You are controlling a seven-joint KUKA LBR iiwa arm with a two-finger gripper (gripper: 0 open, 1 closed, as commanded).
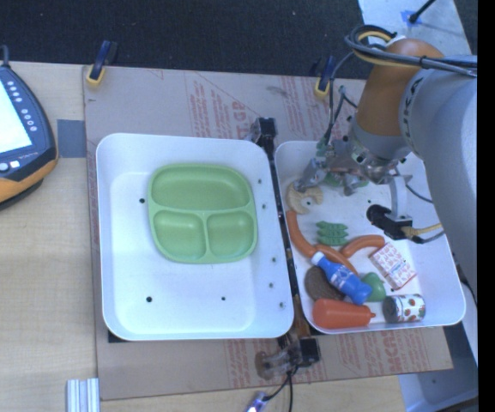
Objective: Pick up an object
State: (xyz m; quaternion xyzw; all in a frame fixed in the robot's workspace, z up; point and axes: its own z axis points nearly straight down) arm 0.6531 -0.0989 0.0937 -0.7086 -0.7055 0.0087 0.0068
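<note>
Nearest the camera, at the front of the right bin [437, 275], an orange carrot [341, 314] lies on its side, with a small patterned can [404, 307] just beside it on the right. Behind the carrot a blue bottle [343, 278] lies at a slant, resting against a brown disc [318, 285], and a green ball [375, 284] sits against the bottle's other side. A red-and-white card [393, 264] lies a little further back, near a curved orange strip [299, 235] that sweeps along the bin's left wall. A small green toy [331, 232] sits in the bend of that strip. So 7 loose pieces are bunched in the front half.

Over in the left bin [187, 303], a green divided plate [202, 211] with 3 compartments lies flat on its own.

Further back in the right bin, a pale beige ring [303, 197] lies near the left wall, and the gripper [340, 175] hangs low just beside it, at the far end of the bin. Whether it is open or closed, I cannot tell, and nothing visible is in its hold. The arm [440, 136] comes in from the right, bends down steeply, and its orange band [384, 93] sits directly above the wrist.

Far left on the bench, a tablet [3, 136] in an orange case lies well apart from both bins.
</note>
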